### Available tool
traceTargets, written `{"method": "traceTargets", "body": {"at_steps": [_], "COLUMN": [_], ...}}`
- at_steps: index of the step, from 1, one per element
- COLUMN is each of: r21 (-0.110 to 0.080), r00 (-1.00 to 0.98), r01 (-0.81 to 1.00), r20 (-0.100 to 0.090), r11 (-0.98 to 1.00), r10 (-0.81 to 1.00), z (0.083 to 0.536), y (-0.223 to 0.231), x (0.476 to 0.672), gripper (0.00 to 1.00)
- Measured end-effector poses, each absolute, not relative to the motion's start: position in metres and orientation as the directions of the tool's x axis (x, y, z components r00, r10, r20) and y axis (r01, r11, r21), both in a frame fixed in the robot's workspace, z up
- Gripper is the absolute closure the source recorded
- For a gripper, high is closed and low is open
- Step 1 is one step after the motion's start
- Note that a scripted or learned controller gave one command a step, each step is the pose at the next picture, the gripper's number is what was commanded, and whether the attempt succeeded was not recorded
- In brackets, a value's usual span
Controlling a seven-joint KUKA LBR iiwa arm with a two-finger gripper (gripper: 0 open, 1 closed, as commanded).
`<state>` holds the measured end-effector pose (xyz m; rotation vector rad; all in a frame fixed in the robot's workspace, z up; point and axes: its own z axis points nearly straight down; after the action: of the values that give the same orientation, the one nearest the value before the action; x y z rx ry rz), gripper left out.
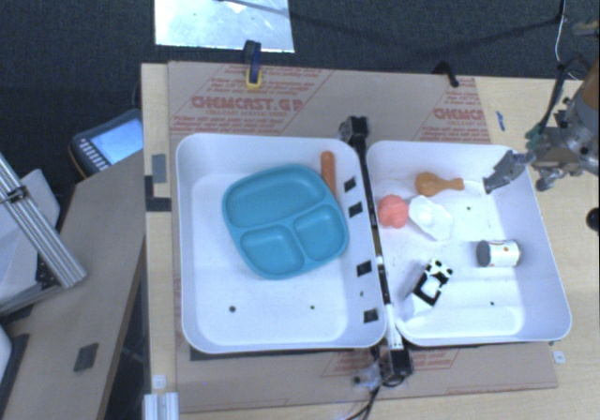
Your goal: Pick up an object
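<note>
Camera view: we've got the right bin as our landmark. At its upper right edge sits the gripper, can't tell its state. Inside: orange drumstick up top, small cylinder lower right.

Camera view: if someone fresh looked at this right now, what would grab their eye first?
The big blue divided plate in the left bin stands out most. Next, the cluster in the right bin: a pink ball, an orange drumstick-shaped toy and a black-and-white toy. The gripper hangs over that bin's far right corner.
</note>
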<state>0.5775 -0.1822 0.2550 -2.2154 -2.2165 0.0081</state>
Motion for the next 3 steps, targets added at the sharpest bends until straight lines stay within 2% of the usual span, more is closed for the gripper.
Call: {"method": "traceTargets", "body": {"at_steps": [1,3], "r21": [0.001,-0.003], "r00": [-0.003,-0.001], "r01": [1.000,1.000], "r20": [-0.001,0.000], "r11": [0.003,0.001], "r10": [1.000,1.000], "z": [0.261,0.155], "y": [-0.182,-0.180], "x": [0.580,0.575], "gripper": [0.00,0.00]}}
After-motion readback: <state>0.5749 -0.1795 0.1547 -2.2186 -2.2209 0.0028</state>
